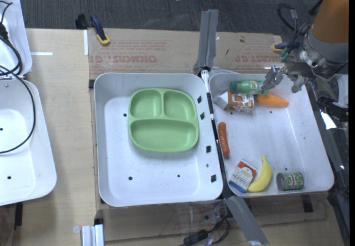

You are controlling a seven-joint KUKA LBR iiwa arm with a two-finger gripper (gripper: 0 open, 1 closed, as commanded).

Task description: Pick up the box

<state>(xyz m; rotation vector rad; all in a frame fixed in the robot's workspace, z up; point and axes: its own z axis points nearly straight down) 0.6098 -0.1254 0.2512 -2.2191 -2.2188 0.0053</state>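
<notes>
1. Tabletop (61, 45) carries two white bins side by side; left bin (111, 178) holds a green divided plate (163, 120); right bin (310, 145) holds the rest.
2. Arm (333, 18) enters from the right; hand (273, 80) sits over the right bin's far edge; open or closed, cannot tell.
3. Box (242, 101), orange and white, lies at the bin's far side, beside a carrot (273, 101) and green bottle (244, 86).
4. Near edge: small carton (242, 176), banana (263, 174), can (290, 180); sausage (223, 138) along the left wall.
</notes>
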